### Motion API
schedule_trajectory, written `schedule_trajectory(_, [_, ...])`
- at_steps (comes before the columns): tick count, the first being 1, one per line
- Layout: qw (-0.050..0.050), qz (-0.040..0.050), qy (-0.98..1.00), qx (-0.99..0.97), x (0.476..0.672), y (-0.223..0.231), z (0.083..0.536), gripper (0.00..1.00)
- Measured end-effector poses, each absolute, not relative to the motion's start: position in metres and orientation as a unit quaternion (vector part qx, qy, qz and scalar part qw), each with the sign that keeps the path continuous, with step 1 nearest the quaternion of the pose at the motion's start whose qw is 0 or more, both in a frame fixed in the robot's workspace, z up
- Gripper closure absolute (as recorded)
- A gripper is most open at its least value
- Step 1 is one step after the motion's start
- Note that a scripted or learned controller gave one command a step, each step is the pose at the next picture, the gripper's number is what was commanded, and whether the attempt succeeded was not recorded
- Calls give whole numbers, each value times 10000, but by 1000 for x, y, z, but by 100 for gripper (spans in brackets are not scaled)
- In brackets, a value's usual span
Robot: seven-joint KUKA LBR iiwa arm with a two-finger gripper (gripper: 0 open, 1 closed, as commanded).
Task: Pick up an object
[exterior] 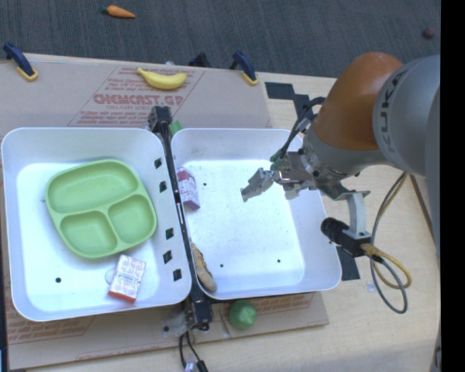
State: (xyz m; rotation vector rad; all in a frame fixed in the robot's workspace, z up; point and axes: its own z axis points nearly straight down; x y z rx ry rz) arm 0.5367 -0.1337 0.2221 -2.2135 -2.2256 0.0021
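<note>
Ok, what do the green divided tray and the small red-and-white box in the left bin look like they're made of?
Green divided tray: probably moulded plastic, matte with a soft sheen and rounded compartment edges. Small red-and-white box: looks like printed cardboard packaging, flat-sided with sharp corners, though too small to be sure.

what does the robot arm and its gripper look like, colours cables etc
The arm is smooth rounded grey with a broad orange band above the wrist. Thin dark cables loop down to a small grey metal two-finger gripper. A black cylindrical fitting and yellow-and-black cable hang beside it.
</note>
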Motion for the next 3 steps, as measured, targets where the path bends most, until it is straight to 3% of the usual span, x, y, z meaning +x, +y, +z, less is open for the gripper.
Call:
schedule_trajectory(1, [10,20,-7090,-7052,570,-191,160,0])
schedule_trajectory(2, [0,-3,-7092,-7050,619,-210,200,0])
schedule_trajectory(3, [9,11,-7097,-7045,621,-210,92,0])
